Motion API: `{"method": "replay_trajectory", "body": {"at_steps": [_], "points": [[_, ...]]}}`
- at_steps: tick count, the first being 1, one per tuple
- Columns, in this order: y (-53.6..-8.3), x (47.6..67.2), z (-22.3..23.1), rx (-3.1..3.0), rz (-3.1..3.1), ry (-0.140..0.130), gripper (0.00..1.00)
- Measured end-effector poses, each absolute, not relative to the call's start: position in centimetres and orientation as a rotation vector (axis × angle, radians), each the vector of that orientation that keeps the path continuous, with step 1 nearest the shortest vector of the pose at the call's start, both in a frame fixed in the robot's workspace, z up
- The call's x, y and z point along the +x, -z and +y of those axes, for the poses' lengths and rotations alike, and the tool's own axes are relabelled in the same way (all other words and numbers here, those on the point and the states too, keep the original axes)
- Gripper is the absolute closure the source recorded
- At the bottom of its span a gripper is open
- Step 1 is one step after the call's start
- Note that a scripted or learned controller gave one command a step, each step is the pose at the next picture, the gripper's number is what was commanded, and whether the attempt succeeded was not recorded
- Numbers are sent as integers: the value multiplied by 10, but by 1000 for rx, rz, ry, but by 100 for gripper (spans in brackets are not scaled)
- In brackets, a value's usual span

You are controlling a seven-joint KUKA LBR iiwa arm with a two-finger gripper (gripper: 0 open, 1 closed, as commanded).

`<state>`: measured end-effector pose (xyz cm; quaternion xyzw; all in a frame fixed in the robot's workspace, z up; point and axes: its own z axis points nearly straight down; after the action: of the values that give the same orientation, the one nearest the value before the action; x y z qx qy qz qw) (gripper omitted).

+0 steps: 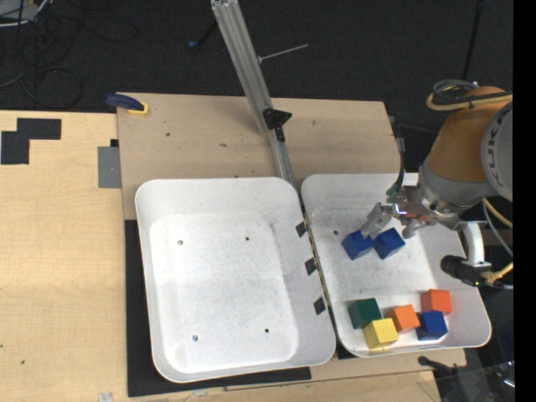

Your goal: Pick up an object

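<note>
Two blue blocks lie close together in the middle of the right bin [335, 195], one at the left [356, 245] and one at the right [389, 244]. My gripper [391, 227] hangs just above them, open, its fingers [374, 220] spread over the right blue block. Nothing is held between them. At the bin's near edge sit a green block [363, 311], a yellow block [381, 332], an orange block [405, 316], a red-orange block [436, 301] and another blue block [432, 324].
The left bin [219, 275] stands beside the right one, with black clips [311, 265] along the shared wall. A slanted metal rail [249, 74] rises behind the bins. The arm's grey and orange body [469, 153] overhangs the right bin's far right side.
</note>
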<state>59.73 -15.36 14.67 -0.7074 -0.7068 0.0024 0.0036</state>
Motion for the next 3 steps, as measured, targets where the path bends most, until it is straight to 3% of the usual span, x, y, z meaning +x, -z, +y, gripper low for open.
{"method": "replay_trajectory", "body": {"at_steps": [1, 2, 3], "points": [[-130, 603, -157, -2235, -2230, 11, 0], [-138, 602, -158, -2241, -2220, 13, 100], [-194, 604, -149, -2221, -2224, 3, 100]]}}
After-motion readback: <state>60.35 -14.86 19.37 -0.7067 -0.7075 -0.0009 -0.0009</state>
